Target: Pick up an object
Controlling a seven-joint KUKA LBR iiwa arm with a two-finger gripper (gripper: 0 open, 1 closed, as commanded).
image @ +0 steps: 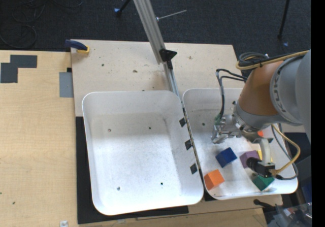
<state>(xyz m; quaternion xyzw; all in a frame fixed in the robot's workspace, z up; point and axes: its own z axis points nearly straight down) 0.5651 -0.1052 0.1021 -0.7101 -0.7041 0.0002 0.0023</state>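
Note:
In the right bin (200, 104) lie a blue block (226, 157), an orange block (214, 178), a purple block (249, 159) and a green block (263, 183). My gripper (220, 135) hangs low inside this bin, just above and to the left of the blue block. Its metal fingers point down toward the bin floor, and nothing shows between them. The grey arm with its orange band (256, 94) covers the bin's right part.
The left bin (101, 104) sits beside the right one, with a row of black clips (188, 144) along the shared wall. A slanted aluminium post (151, 23) rises behind the bins. A blue-and-yellow clamp (77, 45) lies at the bench's far left corner.

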